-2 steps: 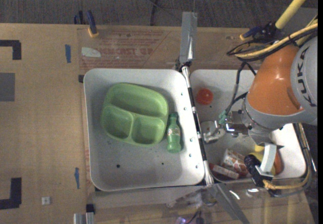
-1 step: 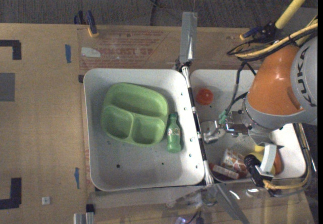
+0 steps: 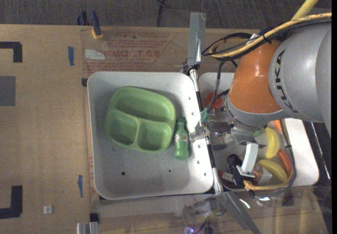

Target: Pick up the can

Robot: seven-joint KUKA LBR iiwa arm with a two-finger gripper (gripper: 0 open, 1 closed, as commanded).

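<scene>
— What step is it on, would you say?
— The reach, I'd judge. The grey arm with the orange band (image 3: 263, 85) hangs low over the shallow white bin on the right (image 3: 308, 172). Its metal gripper (image 3: 217, 130) is down by the wall between the two bins. Nothing looks lifted yet.
— Has it got hold of the can?
— I cannot tell. The wrist covers the gripper from above, so whether it is open or closed, or has anything in it, is beyond me.
— And where is the can?
— I cannot pick it out. My guess is that it lies in that right bin under the wrist (the very part the arm hides). Around the edge I see two curved yellow pieces (image 3: 272, 142), something orange (image 3: 287, 158) and a bit of red (image 3: 213, 100). All are partly covered, and none reads as a can.
— The other bin?
— The white bin on the left (image 3: 147, 172) holds a light green divided plastic plate (image 3: 139, 117). A small green bottle (image 3: 181, 140) lies just beside it, close to the dividing wall. Neither is the target.
— So what does the next move call for?
— If the grip is on, a straight lift clear of the clutter. If not, lining up on the can while keeping off the bin wall and the yellow pieces.
</scene>
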